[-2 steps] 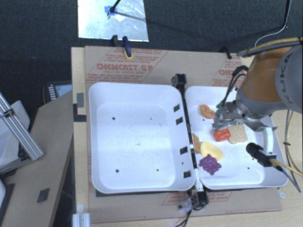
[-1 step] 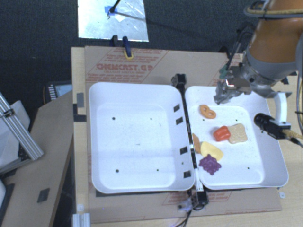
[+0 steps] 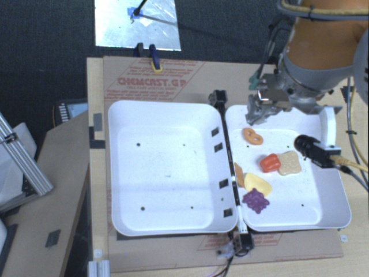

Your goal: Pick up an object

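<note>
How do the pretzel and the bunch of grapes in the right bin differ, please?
The pretzel is orange-brown with open loops; the grapes are purple and lumpy. The pretzel lies at the far end, just under the hand; the grapes lie nearer the front edge. Both are small toy foods.

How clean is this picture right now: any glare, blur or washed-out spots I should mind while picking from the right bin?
Camera view: the foil sheet behind the bench throws bright glare; the left bin floor is nearly washed out; the gripper and orange wrist band look soft; the pretzel, red pepper and purple grapes read clearly, with faint shadows.
</note>
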### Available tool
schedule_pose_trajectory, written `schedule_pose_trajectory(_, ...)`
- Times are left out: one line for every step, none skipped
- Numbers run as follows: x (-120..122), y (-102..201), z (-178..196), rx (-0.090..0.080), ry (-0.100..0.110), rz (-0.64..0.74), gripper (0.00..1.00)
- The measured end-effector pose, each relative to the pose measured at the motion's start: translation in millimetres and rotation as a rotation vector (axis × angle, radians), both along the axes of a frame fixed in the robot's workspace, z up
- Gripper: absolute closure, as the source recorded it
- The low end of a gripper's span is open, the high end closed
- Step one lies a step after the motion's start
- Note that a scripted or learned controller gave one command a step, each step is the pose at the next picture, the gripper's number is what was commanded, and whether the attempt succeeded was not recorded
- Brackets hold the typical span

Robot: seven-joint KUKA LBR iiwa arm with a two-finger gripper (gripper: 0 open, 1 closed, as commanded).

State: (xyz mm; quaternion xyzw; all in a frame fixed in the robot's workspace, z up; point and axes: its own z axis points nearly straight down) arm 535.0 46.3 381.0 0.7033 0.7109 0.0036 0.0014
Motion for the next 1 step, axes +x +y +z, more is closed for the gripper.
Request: schedule_pose_trajectory(-43.4,33.0,20.2,0.0,0.003,-0.002,1.0)
